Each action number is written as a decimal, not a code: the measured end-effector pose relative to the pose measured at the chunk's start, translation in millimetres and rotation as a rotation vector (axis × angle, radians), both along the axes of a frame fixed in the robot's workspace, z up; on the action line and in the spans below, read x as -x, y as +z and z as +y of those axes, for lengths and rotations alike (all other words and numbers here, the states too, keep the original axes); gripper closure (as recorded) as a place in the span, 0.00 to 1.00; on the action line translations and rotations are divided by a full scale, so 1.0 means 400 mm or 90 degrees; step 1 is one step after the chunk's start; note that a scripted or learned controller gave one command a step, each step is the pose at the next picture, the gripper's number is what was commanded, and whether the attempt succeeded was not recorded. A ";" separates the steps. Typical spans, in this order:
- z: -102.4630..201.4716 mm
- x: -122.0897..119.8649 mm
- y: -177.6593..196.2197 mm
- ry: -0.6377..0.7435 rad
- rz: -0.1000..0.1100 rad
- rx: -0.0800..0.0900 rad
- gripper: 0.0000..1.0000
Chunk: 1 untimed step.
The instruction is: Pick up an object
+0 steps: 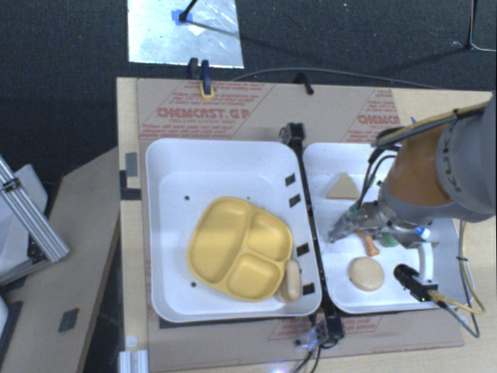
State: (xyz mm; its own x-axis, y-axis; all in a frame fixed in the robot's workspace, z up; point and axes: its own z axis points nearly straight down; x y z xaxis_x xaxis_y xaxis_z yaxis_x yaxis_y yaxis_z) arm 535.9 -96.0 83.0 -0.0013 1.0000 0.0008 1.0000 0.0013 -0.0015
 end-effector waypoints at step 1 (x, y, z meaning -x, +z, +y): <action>-0.001 -0.003 0.030 0.001 -0.003 0.001 1.00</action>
